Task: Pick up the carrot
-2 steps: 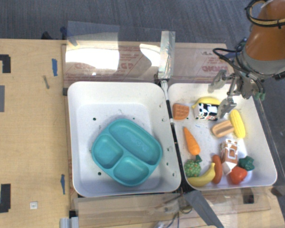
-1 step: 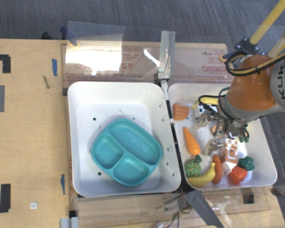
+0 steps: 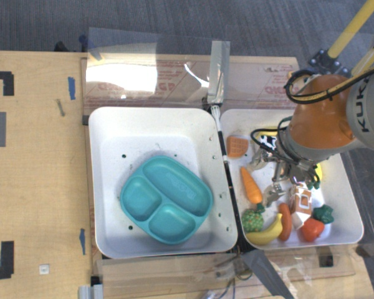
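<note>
With our gripper (image 3: 275,189) hovering just right of the carrot (image 3: 251,185), its grip state unclear to us, we should shift left, straddle its middle, then close.

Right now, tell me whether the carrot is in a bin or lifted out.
In a bin. The carrot lies flat on the floor of the right bin, left of the hand, above the broccoli.

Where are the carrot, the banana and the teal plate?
carrot (image 3: 251,185), camera view, middle of its orange body
banana (image 3: 266,230), camera view, middle of its curve
teal plate (image 3: 167,197), camera view, central divider ridge
</note>
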Controlling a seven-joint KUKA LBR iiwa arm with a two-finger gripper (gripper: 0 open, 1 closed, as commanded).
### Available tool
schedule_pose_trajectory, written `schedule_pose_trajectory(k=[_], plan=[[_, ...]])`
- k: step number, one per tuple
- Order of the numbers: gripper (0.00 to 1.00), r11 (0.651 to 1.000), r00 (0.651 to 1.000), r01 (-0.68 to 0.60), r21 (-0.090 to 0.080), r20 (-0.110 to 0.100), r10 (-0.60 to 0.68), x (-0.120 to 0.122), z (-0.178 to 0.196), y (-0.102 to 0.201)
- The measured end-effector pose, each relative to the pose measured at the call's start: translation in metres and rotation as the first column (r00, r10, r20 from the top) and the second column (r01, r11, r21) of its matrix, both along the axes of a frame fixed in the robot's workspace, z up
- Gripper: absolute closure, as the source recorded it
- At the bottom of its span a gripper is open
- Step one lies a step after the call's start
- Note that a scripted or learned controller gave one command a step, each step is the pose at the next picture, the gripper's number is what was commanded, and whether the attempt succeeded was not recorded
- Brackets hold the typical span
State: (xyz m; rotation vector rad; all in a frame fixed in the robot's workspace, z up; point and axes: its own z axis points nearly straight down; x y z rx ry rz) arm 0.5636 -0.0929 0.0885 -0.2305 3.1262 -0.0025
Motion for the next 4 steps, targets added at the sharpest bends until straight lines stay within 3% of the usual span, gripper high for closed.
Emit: schedule_pose_trajectory(k=[1,3,4], plan=[[0.0,0.991,0.991,0.136,0.002,0.004,-0.136,-0.037,0.0003,0.0001],[0.0,0.979,0.979,0.205,0.001,0.0,-0.205,-0.0316,-0.0005,-0.0003],[0.0,0.988,0.988,-0.156,0.001,0.004,0.156,-0.0309,-0.0003,0.0]])
